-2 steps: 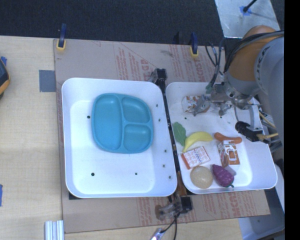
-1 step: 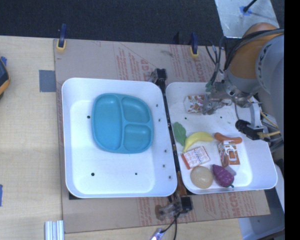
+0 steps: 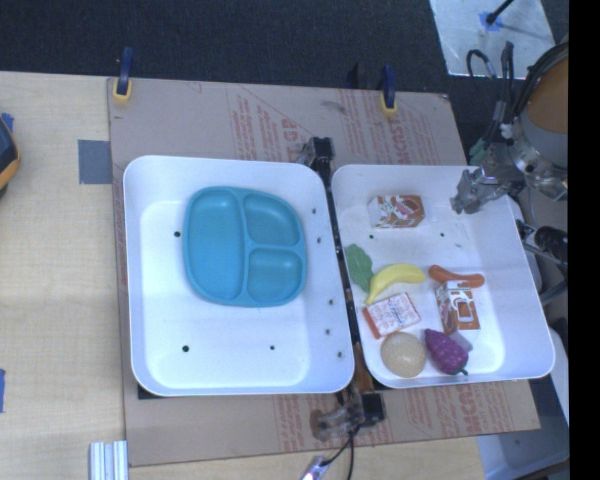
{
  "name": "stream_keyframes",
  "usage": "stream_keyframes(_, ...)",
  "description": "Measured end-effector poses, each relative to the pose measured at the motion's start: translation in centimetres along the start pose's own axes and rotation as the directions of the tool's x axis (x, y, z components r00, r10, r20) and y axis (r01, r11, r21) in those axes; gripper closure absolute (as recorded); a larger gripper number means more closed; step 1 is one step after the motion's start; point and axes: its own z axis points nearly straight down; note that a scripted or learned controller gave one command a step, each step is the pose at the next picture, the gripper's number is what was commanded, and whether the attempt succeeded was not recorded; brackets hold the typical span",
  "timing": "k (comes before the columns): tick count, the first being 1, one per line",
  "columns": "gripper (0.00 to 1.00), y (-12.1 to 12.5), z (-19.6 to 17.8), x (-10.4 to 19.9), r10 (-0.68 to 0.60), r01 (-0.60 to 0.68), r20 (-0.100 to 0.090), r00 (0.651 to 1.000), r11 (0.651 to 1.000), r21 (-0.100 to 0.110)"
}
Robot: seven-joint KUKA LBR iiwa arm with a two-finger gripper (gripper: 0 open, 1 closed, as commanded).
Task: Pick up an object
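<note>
Faintly, red lettering crosses the cardboard sheet (image 3: 280, 108), illegible.

A blue divided plate (image 3: 245, 245) lies in the left bin (image 3: 155, 368) (toy food fills the right bin (image 3: 515, 358)).

bench: pale wood (image 3: 40, 298) | floor: dark carpet (image 3: 230, 18)

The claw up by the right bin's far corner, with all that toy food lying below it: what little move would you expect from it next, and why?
Probably a short swing inward and down toward the snack packet. The claw hangs over the right bin near its far right corner with nothing visibly in it, and that packet is the nearest item, lying apart from the others.
</note>
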Motion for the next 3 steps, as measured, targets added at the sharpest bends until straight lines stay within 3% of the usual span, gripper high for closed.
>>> stream_keyframes(1, 0.0, -0.1, 0.1, 0.0, 0.0, 0.0, -0.001, 1.0, 1.0, 0.003)
stream_keyframes(2, 0.0, 4.5, 10.2, -1.1, -0.001, 0.001, 0.001, 1.0, 1.0, -0.014)
stream_keyframes(3, 1.0, 4.6, 9.1, -1.0, -0.005, 0.005, -0.002, 1.0, 1.0, -0.013)
